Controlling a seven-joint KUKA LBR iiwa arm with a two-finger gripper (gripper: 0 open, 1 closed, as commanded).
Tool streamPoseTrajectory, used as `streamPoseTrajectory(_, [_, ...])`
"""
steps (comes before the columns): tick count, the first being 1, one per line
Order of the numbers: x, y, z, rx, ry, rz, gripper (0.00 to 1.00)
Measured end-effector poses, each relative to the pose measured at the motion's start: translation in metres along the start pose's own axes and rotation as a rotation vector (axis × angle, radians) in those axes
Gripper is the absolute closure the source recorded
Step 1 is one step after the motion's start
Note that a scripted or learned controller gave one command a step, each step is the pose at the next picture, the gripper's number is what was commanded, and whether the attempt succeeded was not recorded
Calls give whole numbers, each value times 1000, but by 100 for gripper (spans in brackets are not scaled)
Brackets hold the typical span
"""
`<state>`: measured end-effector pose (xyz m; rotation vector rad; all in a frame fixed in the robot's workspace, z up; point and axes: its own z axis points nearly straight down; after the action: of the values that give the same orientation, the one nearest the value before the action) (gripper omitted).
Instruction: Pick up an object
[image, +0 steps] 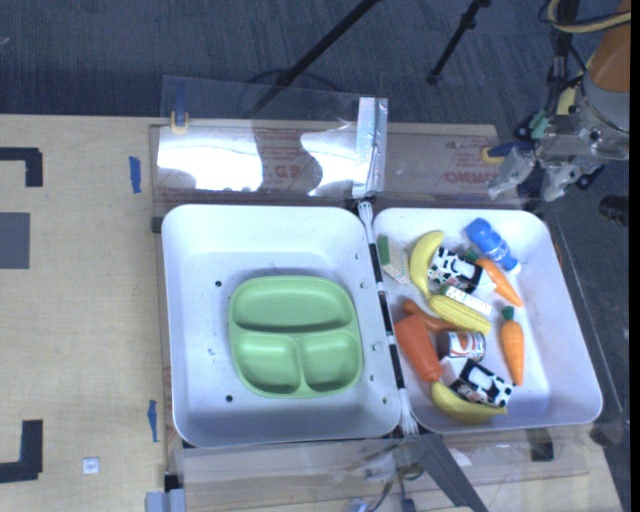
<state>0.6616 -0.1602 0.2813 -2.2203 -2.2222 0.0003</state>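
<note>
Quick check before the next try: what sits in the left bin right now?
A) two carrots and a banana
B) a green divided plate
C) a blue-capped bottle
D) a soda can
B: the green divided plate lies alone in the left bin; the food toys are piled in the right bin.

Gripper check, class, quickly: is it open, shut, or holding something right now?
Gripper: it hangs above the back edge of the right bin with nothing between its fingers; open or shut cannot be told.

Arm (610, 60) — orange band over pale grey wrist; gripper (540, 172) — silvery metal, blue accents, thin cables.
</note>
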Motion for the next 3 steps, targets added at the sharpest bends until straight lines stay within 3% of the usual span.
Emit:
streamPoseTrajectory(1, [22, -12, 157, -9, -3, -119, 0])
streamPoseTrajectory(2, [-17, -68, 149, 0, 1, -289, 0])
streamPoseTrajectory(3, [-35, -161, 195, -3, -2, -401, 0])
